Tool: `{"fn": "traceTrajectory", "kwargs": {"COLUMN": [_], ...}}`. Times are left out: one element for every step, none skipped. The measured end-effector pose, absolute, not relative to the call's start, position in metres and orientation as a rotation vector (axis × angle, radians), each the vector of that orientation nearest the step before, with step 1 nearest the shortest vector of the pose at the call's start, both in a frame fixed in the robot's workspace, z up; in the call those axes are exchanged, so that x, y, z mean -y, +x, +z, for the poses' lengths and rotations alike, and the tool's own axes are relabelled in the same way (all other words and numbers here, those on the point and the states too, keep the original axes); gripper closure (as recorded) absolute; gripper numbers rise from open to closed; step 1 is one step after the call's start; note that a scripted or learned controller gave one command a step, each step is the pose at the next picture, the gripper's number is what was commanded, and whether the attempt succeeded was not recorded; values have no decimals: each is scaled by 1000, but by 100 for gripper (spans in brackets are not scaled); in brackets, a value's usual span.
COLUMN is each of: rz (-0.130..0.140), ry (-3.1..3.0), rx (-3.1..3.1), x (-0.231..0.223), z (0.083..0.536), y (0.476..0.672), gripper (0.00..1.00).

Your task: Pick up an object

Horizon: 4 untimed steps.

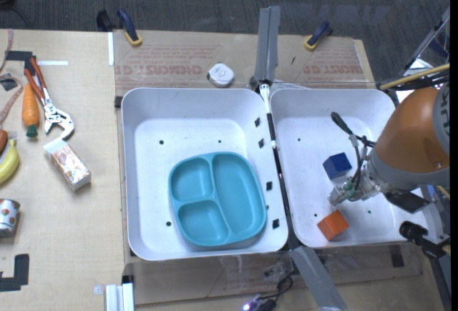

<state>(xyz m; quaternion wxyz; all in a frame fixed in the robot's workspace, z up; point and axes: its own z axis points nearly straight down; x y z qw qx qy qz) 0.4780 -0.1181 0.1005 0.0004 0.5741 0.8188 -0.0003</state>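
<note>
Camera view, one entry per item.

**Arm**: grey with an orange band, reaching in from the right over the right bin.

**Gripper**: low in the right bin, between two blocks. Whether it is apart or together cannot be told at this slant. Nothing is seen held.

**Step in hand (judgement):** closing on a block to lift it, with the task at an early stage.
- The blue block sits just beside the gripper on the far side and the orange block near it on the close side. Either would serve, and blue looks the nearer.
- To do it well, centre the gripper squarely over one block only and line up with its flat faces rather than its corners.
- Descend fully before closing, then lift straight up.
- Risk: a glancing contact pushes the block along the smooth bin floor instead of trapping it.

**Right bin**, shallow and white, contains:
- blue block, middle of the floor, slightly turned.
- orange block, toward the near wall, apart from the blue one.
- dark utensil, long and thin, lying at a slant toward the far side, its lower end passing behind the robot's wrist.

**Left bin**, shallow and white, contains:
- teal plate, three compartments, lying flat near the bin's near-right part, well apart from the gripper.
</note>
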Motion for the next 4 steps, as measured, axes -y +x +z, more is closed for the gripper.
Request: {"fn": "traceTrajectory", "kwargs": {"rz": [-1,0,1,1], "ry": [1804,1396,1397,1397], "rx": [-2571,-2815,-2812,-2812], "x": [118,119,119,119], "z": [100,92,101,101], "y": [478,478,478,478], "gripper": [0,0,100,0]}}
